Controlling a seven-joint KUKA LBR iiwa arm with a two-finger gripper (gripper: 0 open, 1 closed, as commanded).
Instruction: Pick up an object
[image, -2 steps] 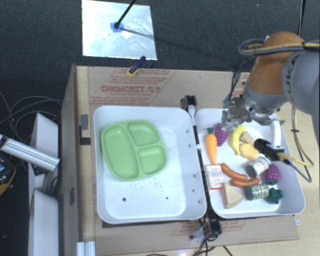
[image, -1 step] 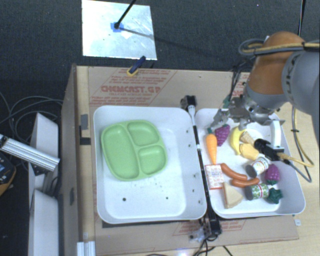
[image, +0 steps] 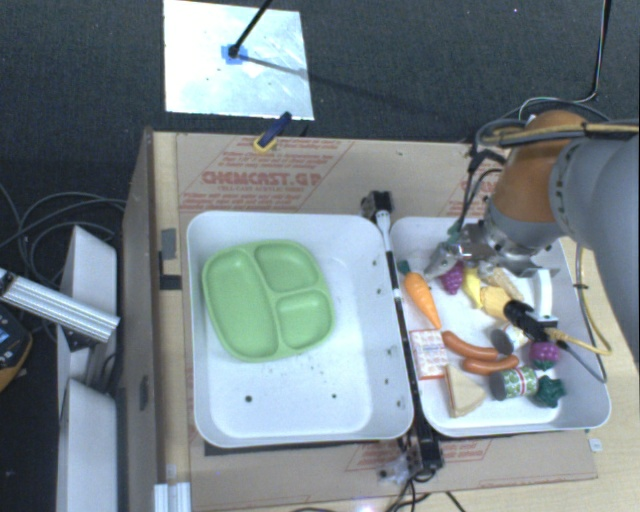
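The right bin (image: 590, 405) holds several toy foods. An orange carrot (image: 420, 297) lies near its left wall. A purple grape bunch (image: 455, 281) and a yellow piece (image: 489, 297) sit in the middle. Two sausages (image: 471, 347) and a bread wedge (image: 462, 393) lie toward the front. My gripper (image: 447, 261) hangs low over the back of this bin, just above the grape bunch and to the right of the carrot's top. I see nothing held in it. The grey arm with its orange band (image: 525, 185) covers the bin's back right corner.
The left bin (image: 230, 410) holds a green divided plate (image: 268, 298). At the right bin's front right are a small can (image: 520, 381), a broccoli (image: 547, 390) and a second grape bunch (image: 543, 352). A red-and-white card (image: 428, 352) lies by the divider.
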